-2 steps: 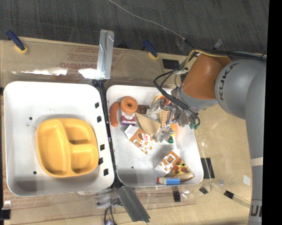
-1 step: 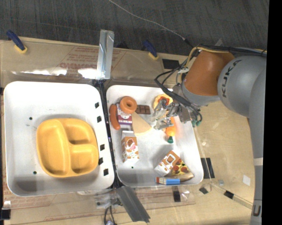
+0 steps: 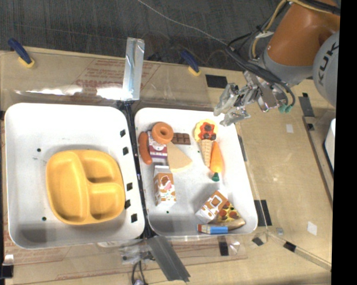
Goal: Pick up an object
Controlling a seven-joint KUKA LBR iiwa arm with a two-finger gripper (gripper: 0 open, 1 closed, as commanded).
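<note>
Several toy foods are lying in the right bin [image 3: 243, 170]. The gripper [image 3: 233, 111] is hovering released over its far corner, grasping nothing. The toy carrot [image 3: 216, 159] is looking light, stiff and slippery; pinching across its middle seems safest.

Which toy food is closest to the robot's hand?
The ice cream cone, in the right bin's top corner. The hand hangs just above that corner. The donut, carrot and pizza slice all lie farther off.

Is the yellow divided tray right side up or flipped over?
Right side up: the yellow tray in the left bin shows its compartments' hollows facing the camera.
</note>
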